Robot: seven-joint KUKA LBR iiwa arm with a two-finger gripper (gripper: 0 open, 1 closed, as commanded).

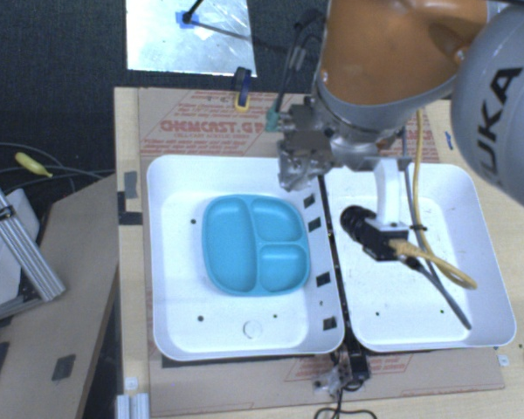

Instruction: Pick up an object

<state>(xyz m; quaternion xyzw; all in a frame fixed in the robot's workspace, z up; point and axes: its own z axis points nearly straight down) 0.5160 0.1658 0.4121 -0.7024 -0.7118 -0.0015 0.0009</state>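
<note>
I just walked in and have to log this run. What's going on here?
The KUKA arm reaches in from the right, and its gripper hangs over the far end of the seam between the left bin and the right bin. A blue divided plate lies flat on the left bin's floor, just below and left of the gripper, not picked up yet.

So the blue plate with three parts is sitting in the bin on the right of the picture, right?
Not quite. The blue plate does have three parts, but the camera view shows it lying in the bin on the left of the picture, not the right one.
</note>
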